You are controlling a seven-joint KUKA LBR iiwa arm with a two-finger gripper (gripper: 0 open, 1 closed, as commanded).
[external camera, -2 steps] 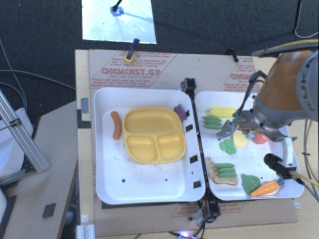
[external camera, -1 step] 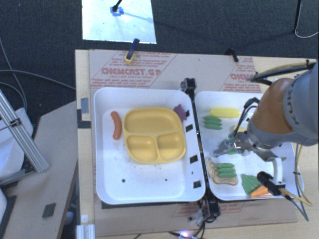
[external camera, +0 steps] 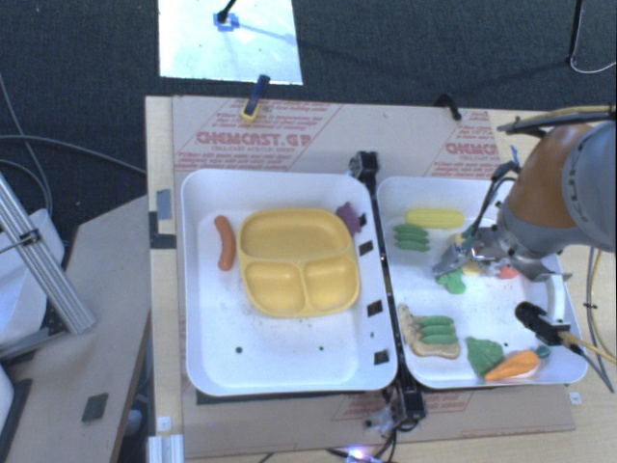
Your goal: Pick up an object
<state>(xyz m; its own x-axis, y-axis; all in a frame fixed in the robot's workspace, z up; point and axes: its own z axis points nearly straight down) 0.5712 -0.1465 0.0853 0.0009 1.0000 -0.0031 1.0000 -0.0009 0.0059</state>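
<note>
Green and small, a lumpy toy vegetable point(external camera: 450, 281) lies in the right bin point(external camera: 482, 193), touching the jaws' tips; whether the gripper point(external camera: 461, 257) grips it, I cannot tell.

The grey arm point(external camera: 578, 196) with its orange band reaches in from the right, wrist angled down-left

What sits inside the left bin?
In the left bin: a yellow divided tray, a sausage beside it, and a purple piece. Whatever lies under the tray is hidden.
</note>
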